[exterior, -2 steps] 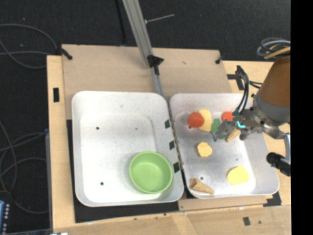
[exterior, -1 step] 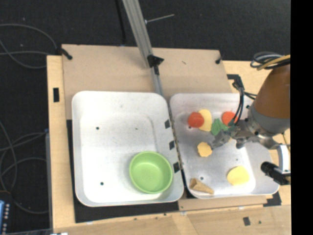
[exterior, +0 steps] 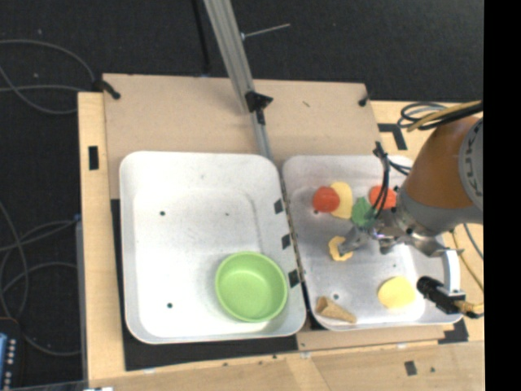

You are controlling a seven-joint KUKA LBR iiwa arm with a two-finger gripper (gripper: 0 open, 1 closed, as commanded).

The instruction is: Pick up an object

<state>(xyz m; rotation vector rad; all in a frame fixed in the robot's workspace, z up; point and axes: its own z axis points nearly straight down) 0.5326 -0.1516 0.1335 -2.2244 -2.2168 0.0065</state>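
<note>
Jaws cannot be made out, so open or shut is unclear; the gripper is low in the right bin, touching a small yellow piece. Left bin holds a green bowl. A yellow ball lies nearby.

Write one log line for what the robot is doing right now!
arm: over right bin | pincer: low by yellow piece | grasp: unclear | green bowl: left bin
</note>
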